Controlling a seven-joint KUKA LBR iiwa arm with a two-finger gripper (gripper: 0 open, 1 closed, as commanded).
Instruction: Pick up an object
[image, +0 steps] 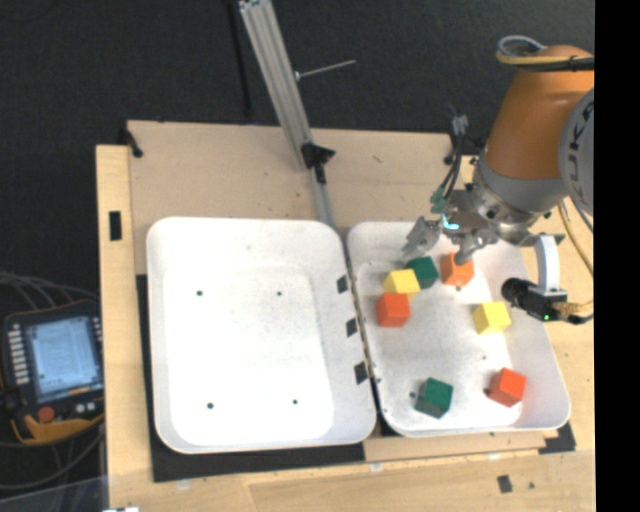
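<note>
Green block (434, 396) sits by the right bin's (532, 352) front edge; claw (445, 240), spread apart, hovers near its back edge.

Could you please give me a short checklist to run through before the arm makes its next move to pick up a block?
1. Tool is over the right bin: ok.
2. A block lies close under the tool: ok, the orange block and the green block sit just below it.
3. Target stands apart from its neighbours: not ok, the green block touches the yellow block, with another orange block right beside.
4. Something held between the fingers: cannot tell.
5. Easier targets available: ok, the green block near the front stands alone.
</note>
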